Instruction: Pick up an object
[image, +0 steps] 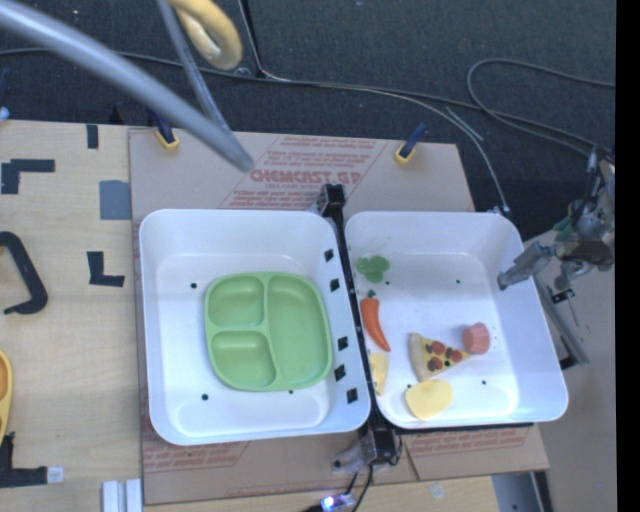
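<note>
The right bin (530, 395) holds several toy foods. A small green leafy piece (373, 267) lies near its back left. An orange carrot (373, 322) rests along the divider, with a pale yellow piece (379, 370) just below it. A pizza slice (435, 354) sits in the middle beside a pinkish-red sausage piece (477, 338), and a yellow round piece (428, 399) lies near the front wall. My gripper (522, 266) hangs over the bin's right rim, to the right of and apart from all the food. Nothing shows in its grasp.
The left bin (170, 400) bears a green divided plate (267, 330). Black clips (331, 198) join the bins along the middle divider. Cables (520, 80) run across the dark floor behind the bench. A grey pole (150, 80) slants across the upper left.
</note>
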